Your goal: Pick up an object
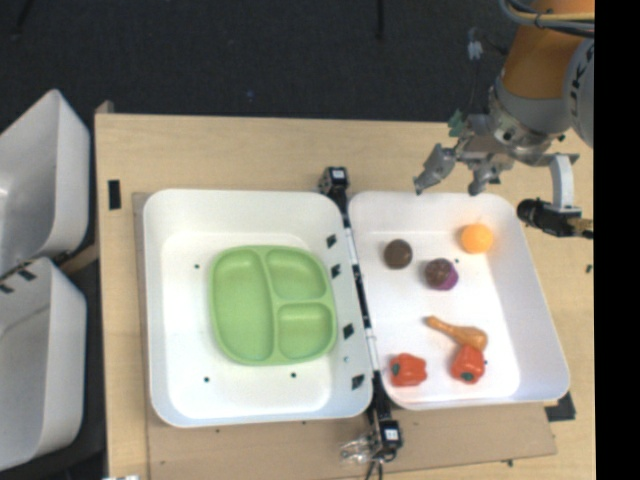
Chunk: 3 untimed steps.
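Glossy red pepper (407, 369), green stem, right bin (540, 308)

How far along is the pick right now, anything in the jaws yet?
Nothing looks done yet. The gripper hangs with its jaws spread and bare above the far rim of the right bin. All items sit loose in that bin: orange ball, brown ball, purple ball, orange gourd and two red peppers. Descent, grasp and lift remain.
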Motion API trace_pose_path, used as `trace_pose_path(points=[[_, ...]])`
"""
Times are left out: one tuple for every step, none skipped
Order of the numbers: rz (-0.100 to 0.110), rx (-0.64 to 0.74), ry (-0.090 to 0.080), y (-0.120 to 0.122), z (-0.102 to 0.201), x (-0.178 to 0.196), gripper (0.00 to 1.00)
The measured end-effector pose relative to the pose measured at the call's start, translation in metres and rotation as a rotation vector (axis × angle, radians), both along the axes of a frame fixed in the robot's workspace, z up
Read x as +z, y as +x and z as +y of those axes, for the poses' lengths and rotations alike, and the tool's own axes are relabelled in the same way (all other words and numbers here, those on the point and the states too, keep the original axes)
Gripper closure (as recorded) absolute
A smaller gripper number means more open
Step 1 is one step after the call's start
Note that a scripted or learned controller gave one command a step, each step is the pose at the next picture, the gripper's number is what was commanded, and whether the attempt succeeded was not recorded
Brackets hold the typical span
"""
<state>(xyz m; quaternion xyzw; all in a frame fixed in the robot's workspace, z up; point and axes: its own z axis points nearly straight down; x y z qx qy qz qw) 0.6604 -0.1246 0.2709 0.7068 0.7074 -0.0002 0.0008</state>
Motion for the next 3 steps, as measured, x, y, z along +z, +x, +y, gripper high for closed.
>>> trace_pose_path(points=[[0.004,-0.002,0.0,0.009,-0.005,-0.049,0.0],[0.005,-0.003,0.0,0.003,0.002,-0.108,0.0],[0.003,-0.003,0.0,-0.007,-0.002,-0.164,0.0]])
